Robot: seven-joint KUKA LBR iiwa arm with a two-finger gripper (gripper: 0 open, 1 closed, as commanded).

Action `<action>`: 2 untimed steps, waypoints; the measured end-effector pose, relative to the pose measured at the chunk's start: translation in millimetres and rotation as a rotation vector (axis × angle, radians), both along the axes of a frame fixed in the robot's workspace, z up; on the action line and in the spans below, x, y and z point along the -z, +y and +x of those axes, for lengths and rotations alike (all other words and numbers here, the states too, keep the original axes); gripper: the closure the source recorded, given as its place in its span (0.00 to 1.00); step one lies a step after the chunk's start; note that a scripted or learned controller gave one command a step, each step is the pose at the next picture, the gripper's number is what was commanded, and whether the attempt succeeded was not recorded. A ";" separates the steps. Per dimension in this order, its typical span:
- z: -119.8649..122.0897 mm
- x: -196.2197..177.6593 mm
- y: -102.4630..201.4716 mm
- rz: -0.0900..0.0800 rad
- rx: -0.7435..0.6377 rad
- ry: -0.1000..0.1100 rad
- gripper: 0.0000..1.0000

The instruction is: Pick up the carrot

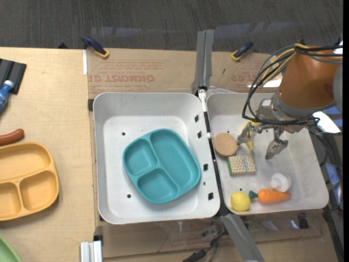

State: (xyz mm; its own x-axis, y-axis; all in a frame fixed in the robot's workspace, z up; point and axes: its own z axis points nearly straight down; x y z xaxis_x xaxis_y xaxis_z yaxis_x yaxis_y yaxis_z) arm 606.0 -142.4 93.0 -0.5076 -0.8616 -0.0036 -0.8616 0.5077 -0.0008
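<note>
The orange carrot [272, 196] with a green top lies near the front edge of the right bin [316, 162], pointing right. My gripper [262, 143] hangs above the middle of that bin, behind the carrot and apart from it. Its two fingers are spread wide, one finger [277, 148] on the right and the other near the left, with nothing between them.
In the right bin lie a tan round cookie-like disc [224, 144], a speckled sponge block [241, 165], a yellow lemon [240, 201] and a small white object [280, 182] just behind the carrot. The left bin [109, 146] holds a teal divided plate [160, 165].
</note>
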 end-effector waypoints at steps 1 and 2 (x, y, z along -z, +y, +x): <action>14.7 -38.0 -41.0 0.000 -0.190 -0.004 0.00; 54.3 -64.3 -78.6 -0.001 -0.437 -0.006 0.00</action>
